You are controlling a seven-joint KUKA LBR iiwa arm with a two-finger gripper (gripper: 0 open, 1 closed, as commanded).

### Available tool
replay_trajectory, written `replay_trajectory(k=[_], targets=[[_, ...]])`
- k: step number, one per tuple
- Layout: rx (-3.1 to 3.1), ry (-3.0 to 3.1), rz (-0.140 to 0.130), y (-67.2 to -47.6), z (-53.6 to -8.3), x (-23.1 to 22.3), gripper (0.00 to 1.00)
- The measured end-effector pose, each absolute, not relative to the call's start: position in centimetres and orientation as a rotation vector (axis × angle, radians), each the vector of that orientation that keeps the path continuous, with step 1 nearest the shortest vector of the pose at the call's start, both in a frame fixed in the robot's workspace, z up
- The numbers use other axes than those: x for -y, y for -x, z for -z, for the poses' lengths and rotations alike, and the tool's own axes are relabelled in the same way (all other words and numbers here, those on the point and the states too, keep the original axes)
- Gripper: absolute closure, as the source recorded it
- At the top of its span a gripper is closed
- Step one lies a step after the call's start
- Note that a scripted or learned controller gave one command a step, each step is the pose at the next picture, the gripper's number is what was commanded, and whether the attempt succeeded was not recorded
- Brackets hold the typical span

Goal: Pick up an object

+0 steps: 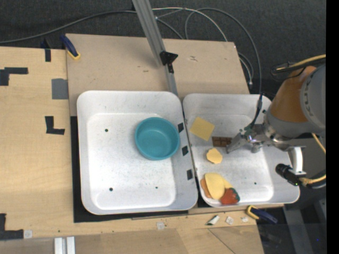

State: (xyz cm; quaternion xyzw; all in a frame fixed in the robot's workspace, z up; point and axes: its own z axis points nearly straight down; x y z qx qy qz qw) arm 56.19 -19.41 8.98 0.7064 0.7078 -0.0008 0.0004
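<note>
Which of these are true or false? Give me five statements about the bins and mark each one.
1. The blue bowl sits in the left bin. True.
2. The bowl lies upside down. False: it stands open side up.
3. The gripper is over the right bin. True.
4. The brown block lies in the left bin. False: it lies in the right bin, by the gripper.
5. The yellow square lies near the right bin's left wall. True.
</note>
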Motion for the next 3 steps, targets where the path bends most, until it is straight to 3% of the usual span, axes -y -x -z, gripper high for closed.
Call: replay_trajectory(k=[1, 3], targets=[[-2.226, -2.22, 0.003, -56.2, -10.1, 19.3, 1.0], [-2.221, -2.216, -0.004, -55.4, -20.3, 18.4, 1.0]])
